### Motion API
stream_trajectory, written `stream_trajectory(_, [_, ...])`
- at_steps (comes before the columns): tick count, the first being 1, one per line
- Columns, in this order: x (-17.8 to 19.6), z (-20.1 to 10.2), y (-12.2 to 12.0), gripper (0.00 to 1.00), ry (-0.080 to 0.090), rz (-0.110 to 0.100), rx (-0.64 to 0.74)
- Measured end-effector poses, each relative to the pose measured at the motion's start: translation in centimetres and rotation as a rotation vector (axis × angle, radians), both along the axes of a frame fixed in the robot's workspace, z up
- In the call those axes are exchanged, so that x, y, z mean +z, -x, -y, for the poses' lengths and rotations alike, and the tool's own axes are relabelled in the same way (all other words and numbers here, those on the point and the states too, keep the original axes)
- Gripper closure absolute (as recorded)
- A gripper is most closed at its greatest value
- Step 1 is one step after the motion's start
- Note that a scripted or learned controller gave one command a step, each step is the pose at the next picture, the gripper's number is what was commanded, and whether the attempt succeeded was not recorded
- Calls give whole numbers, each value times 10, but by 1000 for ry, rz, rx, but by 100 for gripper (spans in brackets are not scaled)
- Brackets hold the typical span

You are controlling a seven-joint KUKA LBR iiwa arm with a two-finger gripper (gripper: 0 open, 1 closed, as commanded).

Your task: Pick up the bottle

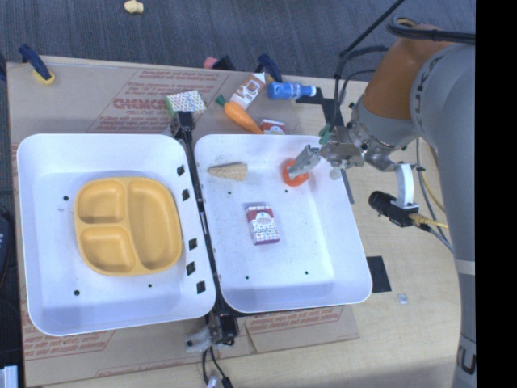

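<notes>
Hovering hand (pixel 305 162) over right bin (pixel 339 249), beside orange ring (pixel 294 174); grip state unclear; bottle (pixel 291 91) outside bin.

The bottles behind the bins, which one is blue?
The blue bottle is the small one lying on its side, farther right behind the right bin. The other bottle beside it is white with an orange label.

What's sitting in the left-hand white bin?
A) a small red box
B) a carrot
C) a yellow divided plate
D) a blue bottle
C: the yellow plate with three compartments lies in the left bin, while the red box is in the right bin and the carrot and blue bottle lie on the bench behind the bins.
</notes>
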State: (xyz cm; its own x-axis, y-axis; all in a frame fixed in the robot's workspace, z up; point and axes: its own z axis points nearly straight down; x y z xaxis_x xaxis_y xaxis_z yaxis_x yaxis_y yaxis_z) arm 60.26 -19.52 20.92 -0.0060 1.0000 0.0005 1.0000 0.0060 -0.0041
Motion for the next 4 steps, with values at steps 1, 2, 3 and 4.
stream_trajectory(1, [-89,-42,-33,0,-1,-3,-237])
stream_trajectory(2, [-79,-43,-33,100,-2,-5,-232])
stream_trajectory(3, [-1,-122,-5,100,1,0,-332])
stream_trajectory(4, [-1,-192,87,100,1,-3,-212])
